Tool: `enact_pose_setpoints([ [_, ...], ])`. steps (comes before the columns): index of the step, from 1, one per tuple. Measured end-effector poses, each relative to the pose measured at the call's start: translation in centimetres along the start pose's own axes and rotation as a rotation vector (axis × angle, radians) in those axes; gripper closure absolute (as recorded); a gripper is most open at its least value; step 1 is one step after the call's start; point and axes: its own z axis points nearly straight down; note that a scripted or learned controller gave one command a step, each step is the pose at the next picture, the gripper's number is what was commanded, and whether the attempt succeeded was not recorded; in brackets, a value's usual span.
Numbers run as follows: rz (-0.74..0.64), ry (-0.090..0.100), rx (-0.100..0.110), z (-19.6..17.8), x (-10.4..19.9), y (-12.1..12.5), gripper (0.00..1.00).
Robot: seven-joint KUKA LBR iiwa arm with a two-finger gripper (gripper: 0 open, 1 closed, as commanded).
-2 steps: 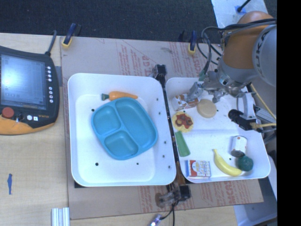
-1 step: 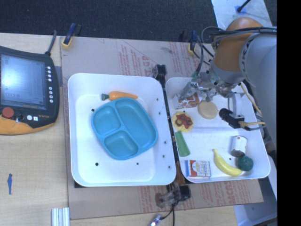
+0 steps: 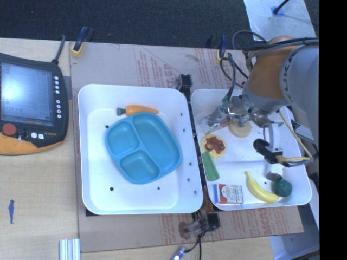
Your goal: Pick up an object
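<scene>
Arm is hovering over the right bin's top end, nothing seen in its grip.

The grey arm's two-finger gripper is hanging low over the right shallow white bin, near a pale tan round disc and a yellow-and-red round toy; cannot tell its state. Likely lining up on one of those, being nearest. A green stick, yellow banana, dark green ball and small printed box are lying further down. The left bin is holding a blue divided plate and an orange carrot.
</scene>
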Motion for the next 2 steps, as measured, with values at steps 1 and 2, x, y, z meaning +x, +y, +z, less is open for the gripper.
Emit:
enact_pose_setpoints([
  [1, -0.001, 0.007, 0.021, 0.3, -0.4, 4.2, 0.0],
  [2, 0.0, 0.009, 0.012, 0.3, -4.1, 4.4, 0.0],
])
